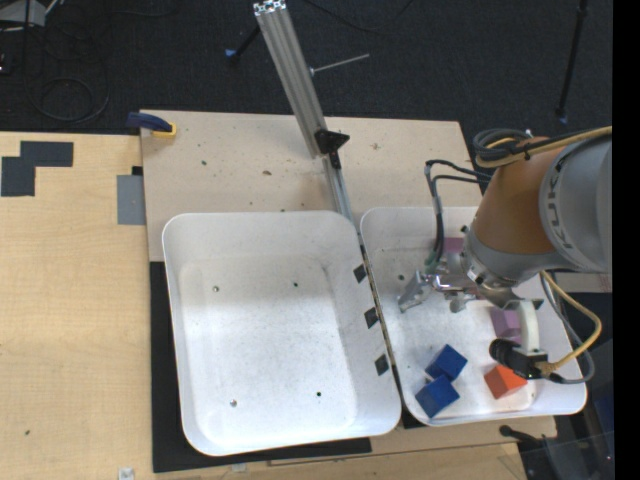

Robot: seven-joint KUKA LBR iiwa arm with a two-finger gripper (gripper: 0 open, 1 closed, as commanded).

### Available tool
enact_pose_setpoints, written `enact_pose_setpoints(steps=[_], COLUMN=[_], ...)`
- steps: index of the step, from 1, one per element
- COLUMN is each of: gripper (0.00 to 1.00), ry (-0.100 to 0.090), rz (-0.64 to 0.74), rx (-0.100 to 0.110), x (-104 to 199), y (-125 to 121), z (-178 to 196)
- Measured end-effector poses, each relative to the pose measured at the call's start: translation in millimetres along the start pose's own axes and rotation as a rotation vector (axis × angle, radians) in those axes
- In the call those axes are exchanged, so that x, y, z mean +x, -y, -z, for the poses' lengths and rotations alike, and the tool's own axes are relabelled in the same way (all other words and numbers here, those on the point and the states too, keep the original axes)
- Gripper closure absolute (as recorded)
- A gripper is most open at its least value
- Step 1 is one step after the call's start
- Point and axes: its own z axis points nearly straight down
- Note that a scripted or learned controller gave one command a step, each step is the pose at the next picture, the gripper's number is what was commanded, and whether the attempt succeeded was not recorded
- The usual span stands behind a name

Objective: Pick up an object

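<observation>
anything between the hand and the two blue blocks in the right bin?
Nothing visible. The hand sits over bare floor of the right bin; the blue blocks lie nearer the front, with only white floor between.

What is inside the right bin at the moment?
The right bin holds two blue blocks, an orange block and a purple piece. The arm covers the bin's far right part, so anything beneath is hidden.

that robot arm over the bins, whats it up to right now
A grey KUKA arm reaches in from the right over the right bin, its claw low above the bin floor with nothing visibly between its fingers. Two blue blocks, an orange block and a purple piece lie nearer the bin's front. The left bin sits alongside. Nothing looks picked up yet.
</observation>
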Motion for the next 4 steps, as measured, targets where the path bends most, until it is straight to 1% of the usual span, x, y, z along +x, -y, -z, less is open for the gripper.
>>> enact_pose_setpoints(steps=[1,2,3,4], gripper=[0.00,1.00,1.00,1.00], ry=[0.001,0.000,0.002,0.002], rz=[0.001,-0.008,-0.006,-0.003], rx=[-0.007,-0.007,-0.009,-0.011], x=[0,-1,-6,-16], y=[-1,-1,3,-1], z=[-36,-24,18,66])
